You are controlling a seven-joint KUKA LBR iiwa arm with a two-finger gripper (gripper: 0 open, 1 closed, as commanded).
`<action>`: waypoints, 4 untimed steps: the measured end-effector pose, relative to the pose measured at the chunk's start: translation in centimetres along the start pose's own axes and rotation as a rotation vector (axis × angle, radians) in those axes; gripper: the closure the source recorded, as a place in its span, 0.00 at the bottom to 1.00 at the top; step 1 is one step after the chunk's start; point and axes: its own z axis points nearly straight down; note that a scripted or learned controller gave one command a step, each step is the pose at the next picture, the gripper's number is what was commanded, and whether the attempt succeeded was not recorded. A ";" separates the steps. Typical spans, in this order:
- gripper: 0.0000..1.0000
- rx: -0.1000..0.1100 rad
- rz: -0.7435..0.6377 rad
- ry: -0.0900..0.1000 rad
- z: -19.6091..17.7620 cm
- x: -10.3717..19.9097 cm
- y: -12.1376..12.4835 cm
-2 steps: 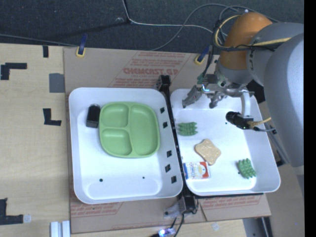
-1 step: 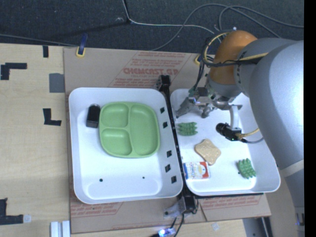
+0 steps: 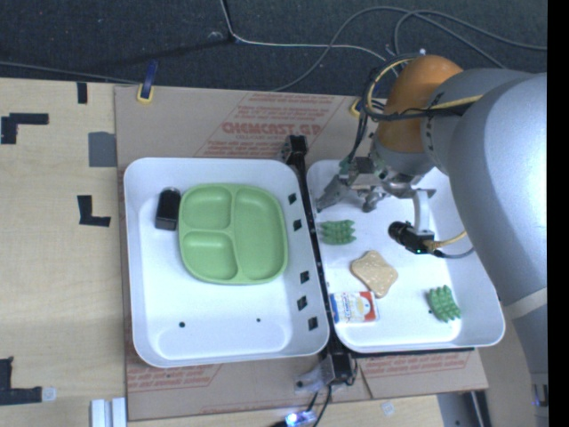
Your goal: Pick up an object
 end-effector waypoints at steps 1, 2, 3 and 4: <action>1.00 0.000 -0.001 0.000 -1.0 0.1 0.0; 1.00 -0.005 0.001 0.002 -5.3 -0.1 -0.1; 1.00 -0.006 0.000 0.002 -11.6 0.3 0.0; 1.00 -0.004 0.000 0.002 -16.8 0.5 -0.9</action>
